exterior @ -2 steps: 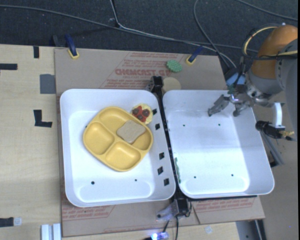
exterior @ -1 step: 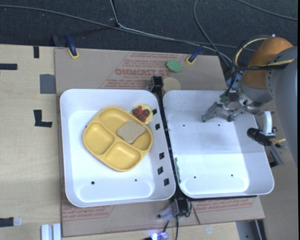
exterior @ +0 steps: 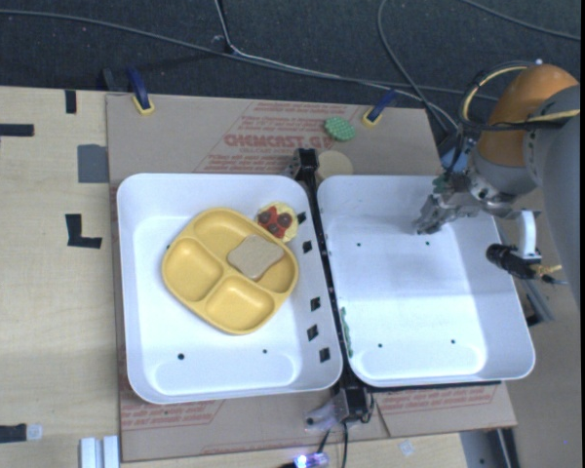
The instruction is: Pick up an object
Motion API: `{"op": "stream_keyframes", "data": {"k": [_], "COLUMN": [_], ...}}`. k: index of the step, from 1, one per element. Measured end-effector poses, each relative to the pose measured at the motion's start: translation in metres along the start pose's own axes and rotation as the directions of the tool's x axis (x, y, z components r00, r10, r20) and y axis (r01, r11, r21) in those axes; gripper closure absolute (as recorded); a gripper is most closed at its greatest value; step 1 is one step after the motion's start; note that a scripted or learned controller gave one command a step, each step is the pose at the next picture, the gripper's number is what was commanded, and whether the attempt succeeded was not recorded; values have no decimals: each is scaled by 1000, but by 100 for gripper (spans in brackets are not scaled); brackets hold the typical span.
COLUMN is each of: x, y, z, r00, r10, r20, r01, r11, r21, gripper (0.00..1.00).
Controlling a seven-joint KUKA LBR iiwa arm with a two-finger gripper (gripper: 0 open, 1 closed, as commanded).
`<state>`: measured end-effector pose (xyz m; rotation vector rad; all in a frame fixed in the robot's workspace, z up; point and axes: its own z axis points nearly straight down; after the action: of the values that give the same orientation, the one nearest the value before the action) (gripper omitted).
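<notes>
In the left bin (exterior: 141, 339), toward its middle: a yellow plate (exterior: 200, 266) with compartments, lying flat. In the plate's right compartment: a tan slice (exterior: 254, 256). At the plate's far right rim, close to the bin's right wall: a small red and dark toy (exterior: 277, 220).

Over the right bin (exterior: 419, 344), near its far right corner: the gripper (exterior: 431, 220), low above the white floor, well apart from plate, slice and toy. Open or closed: cannot tell. Nothing visibly held. Between gripper and left bin: the two adjoining bin walls, with black clips (exterior: 306, 164) at the far end of the seam.

Beyond the bins, on the cardboard (exterior: 205, 139): a green round thing (exterior: 339, 127), just past the seam. At the cardboard's far edge: two blue clamps (exterior: 139, 94).

Printed in red on the cardboard: "CHEMCAST", upside-slanted and partly covered; the smaller lines too blurred to read.

Under the cardboard: a pale wooden bench (exterior: 29, 359) with black tape marks. Past the bench's far edge: dark floor with thin cables (exterior: 273, 61) trailing across.
</notes>
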<state>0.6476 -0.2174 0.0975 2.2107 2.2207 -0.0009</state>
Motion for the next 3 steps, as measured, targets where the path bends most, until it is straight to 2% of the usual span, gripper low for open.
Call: {"op": "stream_keyframes", "data": {"k": [1,2,3], "x": [3,-1,9], "y": [2,6,6], "z": [-64,-108,-163], "r00": [1000,1000,1000], "r10": [3,3,2], "r20": [-5,-5,-5], "r01": [-3,-3,-2], "r11": [1000,1000,1000], "r21": [1,3,1], "gripper": [100,100,100]}}
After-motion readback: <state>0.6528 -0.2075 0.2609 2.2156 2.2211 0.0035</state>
